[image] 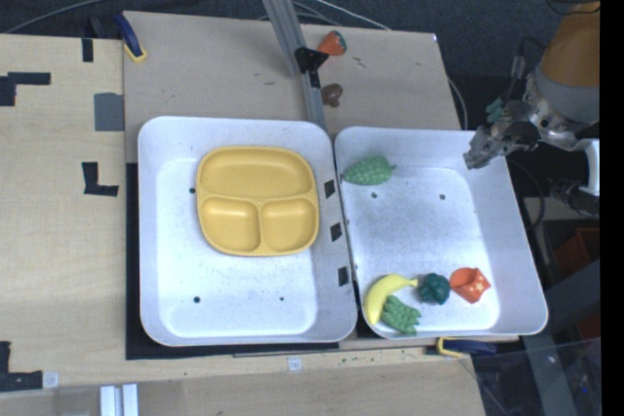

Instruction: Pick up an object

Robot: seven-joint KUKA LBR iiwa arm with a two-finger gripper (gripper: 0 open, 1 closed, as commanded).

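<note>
From the overhead camera, I am holding my gripper over the upper right rim of the right bin, with the orange band of my arm sitting further out at the right edge of the picture. At this size and angle I cannot tell how my tool is set, and nothing is showing between its tips. The things I could pick are lying inside the right bin: a green leafy piece is resting at the upper left corner, close to the wall shared with the other bin, well apart from my gripper. Along the bin's near edge a yellow banana is curving against a light green bumpy piece, which is touching it from below; a dark green piece is sitting just beside the banana's tip, and an orange-red piece is lying right next to that. The left bin is carrying a yellow divided plate, lying flat in its upper half, with three compartments facing up.
</note>
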